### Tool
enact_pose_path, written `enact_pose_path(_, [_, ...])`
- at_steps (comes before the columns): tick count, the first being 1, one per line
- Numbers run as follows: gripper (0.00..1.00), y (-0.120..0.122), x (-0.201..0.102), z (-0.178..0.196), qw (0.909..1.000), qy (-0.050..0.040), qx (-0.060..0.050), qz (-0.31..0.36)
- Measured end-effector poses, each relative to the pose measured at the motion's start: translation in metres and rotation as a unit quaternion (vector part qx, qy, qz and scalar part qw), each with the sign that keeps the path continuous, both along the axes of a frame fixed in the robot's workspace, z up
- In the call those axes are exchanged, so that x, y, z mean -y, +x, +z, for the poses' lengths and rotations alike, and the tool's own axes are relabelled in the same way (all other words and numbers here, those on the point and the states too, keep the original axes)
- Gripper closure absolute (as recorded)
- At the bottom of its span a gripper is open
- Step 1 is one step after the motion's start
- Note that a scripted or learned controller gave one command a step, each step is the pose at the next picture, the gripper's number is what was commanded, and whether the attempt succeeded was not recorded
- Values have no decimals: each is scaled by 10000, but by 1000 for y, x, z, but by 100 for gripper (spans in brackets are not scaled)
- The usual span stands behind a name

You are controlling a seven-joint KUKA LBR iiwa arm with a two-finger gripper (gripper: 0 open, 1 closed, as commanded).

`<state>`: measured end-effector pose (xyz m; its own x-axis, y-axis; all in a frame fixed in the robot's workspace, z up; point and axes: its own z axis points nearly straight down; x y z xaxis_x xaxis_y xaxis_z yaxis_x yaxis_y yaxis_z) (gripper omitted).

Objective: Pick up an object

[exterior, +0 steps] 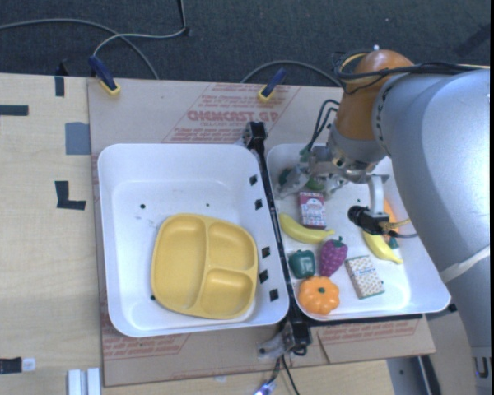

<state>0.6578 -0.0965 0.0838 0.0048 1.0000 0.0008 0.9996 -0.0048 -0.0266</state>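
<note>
Yellow tray (pixel 204 266): left of the red carton, in the other bin.
Red carton (pixel 312 210): just under the gripper.
Gripper (pixel 317 179): finger state unclear.
Risk: crowded banana (pixel 303 230) could deflect the grab.

Left white bin (pixel 123 179) held a yellow divided tray (pixel 204 266), sitting low and toward its right wall. Both bins sat on a cardboard sheet (pixel 181 109) with red print, clipped at the back edge by two blue-yellow clamps (pixel 104 74). Black tape marks (pixel 4 116) showed on the wooden bench (pixel 33 245). Cables (pixel 82 25) ran over dark carpet behind.
</note>
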Motion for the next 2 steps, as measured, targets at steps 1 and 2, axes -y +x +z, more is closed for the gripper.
enact_pose_path(1, [100,-1,1,9,10000,-15,-31,16])
enact_pose_path(2, [100,-49,-46,101,9999,-1,134,36])
